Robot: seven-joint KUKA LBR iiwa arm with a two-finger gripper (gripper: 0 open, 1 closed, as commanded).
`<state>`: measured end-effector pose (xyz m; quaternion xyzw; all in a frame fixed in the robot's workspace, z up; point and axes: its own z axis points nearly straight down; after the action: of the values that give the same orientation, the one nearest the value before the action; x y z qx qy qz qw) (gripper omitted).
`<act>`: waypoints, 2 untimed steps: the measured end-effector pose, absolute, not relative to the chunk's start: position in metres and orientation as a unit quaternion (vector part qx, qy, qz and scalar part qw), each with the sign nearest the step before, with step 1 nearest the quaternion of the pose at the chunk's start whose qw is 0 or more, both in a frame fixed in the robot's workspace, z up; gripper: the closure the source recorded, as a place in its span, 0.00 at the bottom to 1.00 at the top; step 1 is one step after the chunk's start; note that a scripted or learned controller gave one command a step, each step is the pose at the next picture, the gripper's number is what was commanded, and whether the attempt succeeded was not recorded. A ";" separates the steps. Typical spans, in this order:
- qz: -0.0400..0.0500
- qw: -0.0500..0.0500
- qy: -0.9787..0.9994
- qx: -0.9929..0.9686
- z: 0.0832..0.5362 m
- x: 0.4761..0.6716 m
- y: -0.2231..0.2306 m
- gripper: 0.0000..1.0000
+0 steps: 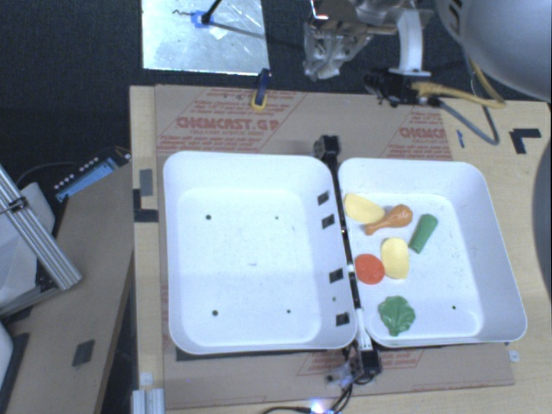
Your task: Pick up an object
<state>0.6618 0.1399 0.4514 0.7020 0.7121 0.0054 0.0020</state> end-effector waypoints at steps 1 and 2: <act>0.002 -0.001 0.711 0.703 0.455 0.599 0.183 1.00; 0.001 -0.001 0.711 0.703 0.449 0.561 0.239 1.00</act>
<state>0.5612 0.2386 0.4491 0.7031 0.7111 0.0007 -0.0010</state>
